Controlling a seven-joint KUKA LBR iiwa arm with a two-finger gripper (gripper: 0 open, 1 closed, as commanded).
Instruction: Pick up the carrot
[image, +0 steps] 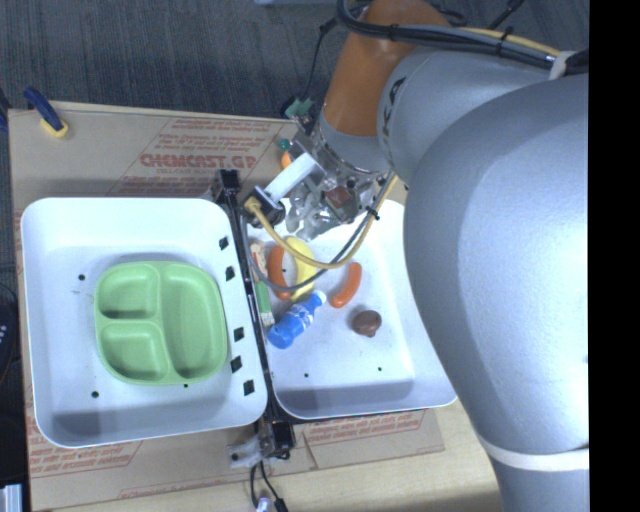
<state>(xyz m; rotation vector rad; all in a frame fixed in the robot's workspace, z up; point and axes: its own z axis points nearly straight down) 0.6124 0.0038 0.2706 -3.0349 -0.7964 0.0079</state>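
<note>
from my seat i see 2 white bins side by side on the bench (180, 140). the left bin (50, 230) holds a green tray (160, 322) with 3 compartments. the right bin (400, 385) holds the loose items.

the arm (500, 230) comes in from the right and covers much of the right bin, its orange band (355, 85) sitting above the wrist. the gripper (310, 215) hangs over the far left part of the right bin, near the divider between the bins. it is buried in cables and metal brackets, so i cannot tell how far apart it stands, and i see nothing clearly clamped in it.

just below it lies a yellow item (297, 250), possibly a banana, with an orange piece (277, 268) beside it close to the divider. the carrot (346, 284) lies in the right bin, tilted, a little right of these and apart from the gripper. a blue bottle (295, 322) lies just below the carrot's lower end, and a brown lump (366, 322) sits to the carrot's lower right.

a blue and yellow tool (45, 112) rests on the bench at the far left corner.
</note>
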